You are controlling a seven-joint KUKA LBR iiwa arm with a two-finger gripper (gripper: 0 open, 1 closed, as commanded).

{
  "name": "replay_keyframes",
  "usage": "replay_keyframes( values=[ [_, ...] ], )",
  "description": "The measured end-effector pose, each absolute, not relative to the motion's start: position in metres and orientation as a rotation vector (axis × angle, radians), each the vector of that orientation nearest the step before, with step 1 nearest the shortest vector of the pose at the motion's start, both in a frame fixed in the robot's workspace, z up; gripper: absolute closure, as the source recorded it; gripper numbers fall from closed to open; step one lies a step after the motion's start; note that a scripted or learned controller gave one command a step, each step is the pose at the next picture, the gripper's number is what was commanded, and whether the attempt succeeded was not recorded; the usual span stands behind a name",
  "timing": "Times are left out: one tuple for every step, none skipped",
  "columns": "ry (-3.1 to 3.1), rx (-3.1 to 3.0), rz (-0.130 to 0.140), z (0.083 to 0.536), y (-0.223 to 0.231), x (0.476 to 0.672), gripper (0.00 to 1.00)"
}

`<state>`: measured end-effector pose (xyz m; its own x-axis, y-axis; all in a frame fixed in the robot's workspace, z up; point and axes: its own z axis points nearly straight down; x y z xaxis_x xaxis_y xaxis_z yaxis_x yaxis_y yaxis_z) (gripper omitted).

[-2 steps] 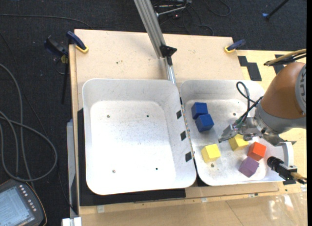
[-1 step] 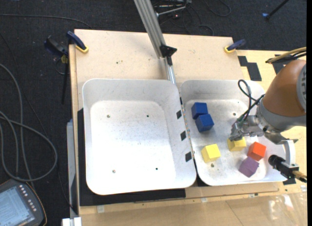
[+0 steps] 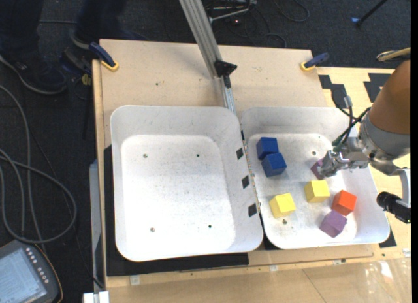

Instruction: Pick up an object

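Blocks are gathered in the right bin (image 3: 366, 230): two blue blocks touching each other, one (image 3: 267, 146) just behind the other (image 3: 274, 164), a yellow block (image 3: 283, 204) near the bin's left front, a second yellow block (image 3: 317, 191) to its right, an orange block (image 3: 344, 201) just beside that one, and a purple block (image 3: 334, 223) at the front, just in front of the orange one. A further small purple block (image 3: 319, 170) is seen directly under the gripper (image 3: 328, 164), behind the second yellow block.

The gripper is reached in from the right, low over the right bin, with the grey arm (image 3: 385, 135) and its orange band (image 3: 395, 102) behind it. Whether the claw is open, closed or gripping the small purple block cannot be told; the metal parts are too small and blurred.

The left bin (image 3: 130, 125) is set just beside the right one, their rims touching along the middle, and its floor is speckled with dark marks. Both bins are carried on a light wooden board (image 3: 163, 73), which is clamped at its two far corners. A slanted metal bar (image 3: 199, 17) is fixed at the board's far edge, above the seam between the bins. A small screen (image 3: 23, 275) is seen on the floor at the lower left; nothing on it can be read, and no labels or writing are legible elsewhere.
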<state>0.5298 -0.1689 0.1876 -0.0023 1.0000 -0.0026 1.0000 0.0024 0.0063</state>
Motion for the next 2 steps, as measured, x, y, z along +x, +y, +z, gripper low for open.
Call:
replay_keyframes(
  values=[
    [2.222,2.216,0.003,0.203,-0.169,0.531,1.00],
    [2.228,2.212,0.003,0.211,-0.127,0.544,1.00]
  ],
)
